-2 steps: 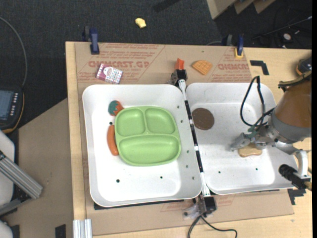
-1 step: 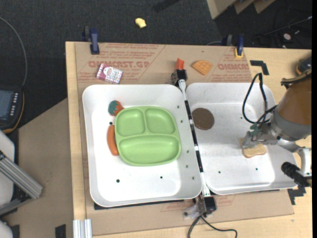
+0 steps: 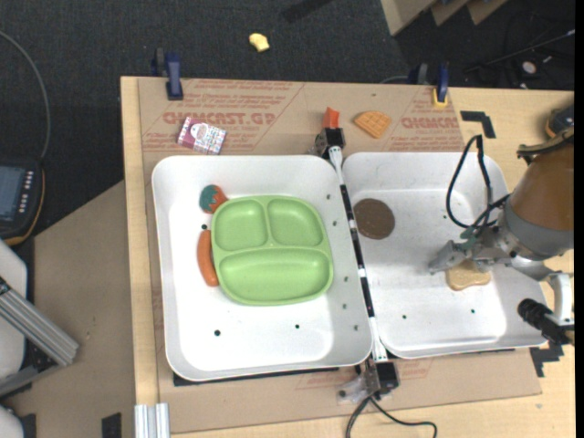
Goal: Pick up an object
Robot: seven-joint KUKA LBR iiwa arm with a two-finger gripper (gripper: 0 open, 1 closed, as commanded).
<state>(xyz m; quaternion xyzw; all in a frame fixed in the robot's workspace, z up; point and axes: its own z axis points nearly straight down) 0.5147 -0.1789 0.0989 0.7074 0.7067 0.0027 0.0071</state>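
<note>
Tan piece just below gripper

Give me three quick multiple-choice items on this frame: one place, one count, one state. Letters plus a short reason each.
1. Where does the green divided plate lie?
A. in the left bin
B. in the right bin
C. on the cardboard outside the bins

2. How many compartments does the plate have?
A. two
B. three
C. four

3. How does the brown round disc stand to the gripper?
A. clamped in it
B. lying apart from it on the floor of the right bin
C. stacked on the tan piece

Answers:
1. A: the plate rests inside the left bin, with an orange piece against its left edge.
2. B: two small sections above, one wide section below.
3. B: the disc lies near the right bin's upper left corner, while the gripper sits farther right, over the tan piece.
</note>
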